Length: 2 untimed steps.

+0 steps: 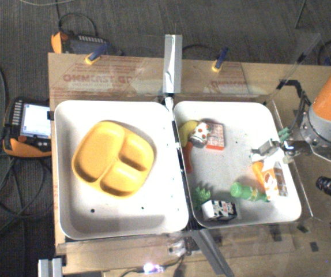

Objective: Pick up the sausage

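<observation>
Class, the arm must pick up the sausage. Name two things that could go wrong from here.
1. The end effector hangs by the orange carton, across the right bin from the reddish piece, probably the sausage; it may grab the carton instead.
2. That piece hugs the bin's left wall, leaving little room to grasp.

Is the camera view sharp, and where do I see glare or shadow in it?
Camera view: fairly soft overall; small items in the right bin blur together. The gripper at that bin's right side is smeared. The yellow tray has mild sheen, and a grey shadow lies along the left bin's near wall.
</observation>
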### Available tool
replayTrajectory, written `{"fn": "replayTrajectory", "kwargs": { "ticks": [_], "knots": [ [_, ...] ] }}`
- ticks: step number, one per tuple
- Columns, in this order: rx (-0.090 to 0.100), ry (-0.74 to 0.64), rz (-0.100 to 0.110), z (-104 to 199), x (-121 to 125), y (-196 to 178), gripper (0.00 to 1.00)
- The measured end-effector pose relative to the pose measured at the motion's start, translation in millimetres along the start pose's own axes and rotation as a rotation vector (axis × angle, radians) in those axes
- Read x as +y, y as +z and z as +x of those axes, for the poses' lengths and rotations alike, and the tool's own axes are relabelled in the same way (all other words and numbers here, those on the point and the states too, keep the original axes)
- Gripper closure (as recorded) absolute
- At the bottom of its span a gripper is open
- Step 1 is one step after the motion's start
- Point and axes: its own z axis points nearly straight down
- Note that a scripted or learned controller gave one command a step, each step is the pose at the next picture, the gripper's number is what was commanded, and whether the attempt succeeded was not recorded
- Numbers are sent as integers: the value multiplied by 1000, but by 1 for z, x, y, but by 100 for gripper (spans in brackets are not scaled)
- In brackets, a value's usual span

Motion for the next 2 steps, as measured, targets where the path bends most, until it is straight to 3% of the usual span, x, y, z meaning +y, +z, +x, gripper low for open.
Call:
{"fn": "replayTrajectory", "kwargs": {
  "ticks": [1,2],
  "knots": [
    [0,-47,3,128,-18,39,0],
    [-1,-122,2,183,-3,39,0]
  ]
}}
